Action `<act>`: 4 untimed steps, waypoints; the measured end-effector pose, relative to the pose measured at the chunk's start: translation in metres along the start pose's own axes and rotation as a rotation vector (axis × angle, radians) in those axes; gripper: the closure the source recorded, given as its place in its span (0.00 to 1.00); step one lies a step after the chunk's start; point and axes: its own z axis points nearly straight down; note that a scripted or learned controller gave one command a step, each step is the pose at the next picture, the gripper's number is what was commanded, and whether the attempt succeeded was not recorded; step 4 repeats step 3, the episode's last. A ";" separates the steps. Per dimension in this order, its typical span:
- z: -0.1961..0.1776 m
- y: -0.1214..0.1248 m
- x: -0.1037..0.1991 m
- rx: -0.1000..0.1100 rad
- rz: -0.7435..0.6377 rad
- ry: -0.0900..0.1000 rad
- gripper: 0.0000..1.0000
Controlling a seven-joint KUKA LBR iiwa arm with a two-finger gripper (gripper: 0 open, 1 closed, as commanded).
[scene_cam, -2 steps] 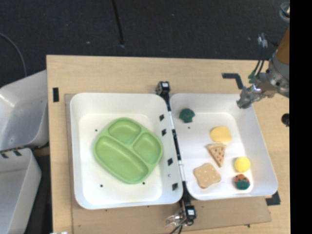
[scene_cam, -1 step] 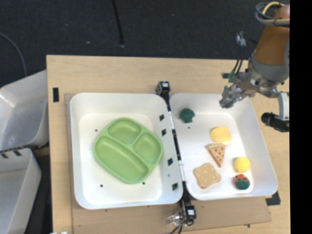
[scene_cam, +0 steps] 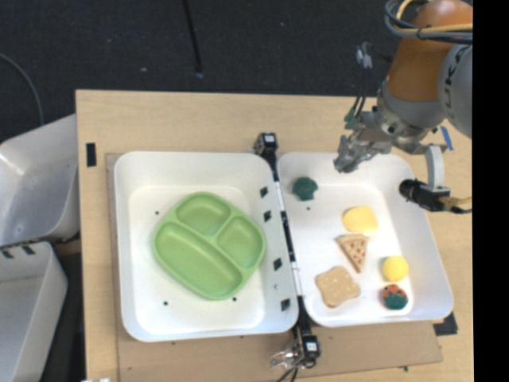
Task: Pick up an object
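Note:
In the right bin (scene_cam: 421,245) lie several small toy foods: a dark green piece (scene_cam: 305,187) at the back left, a yellow flat piece (scene_cam: 360,219), a pizza slice (scene_cam: 354,251), a toast slice (scene_cam: 338,286), a yellow ball (scene_cam: 394,268) and a red-and-green piece (scene_cam: 394,296). My gripper (scene_cam: 347,161) hangs over the back edge of the right bin, right of and beyond the dark green piece. I see nothing held in it.
The left bin (scene_cam: 135,293) holds a green divided plate (scene_cam: 208,244). A black clip (scene_cam: 266,143) sits at the back of the divider between the bins. The wooden bench (scene_cam: 159,118) runs around both bins.

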 end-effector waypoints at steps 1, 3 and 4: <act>-0.005 0.001 0.056 0.002 0.000 0.000 1.00; 0.004 0.026 0.160 -0.001 -0.001 0.000 1.00; 0.004 0.026 0.160 -0.001 -0.001 0.000 1.00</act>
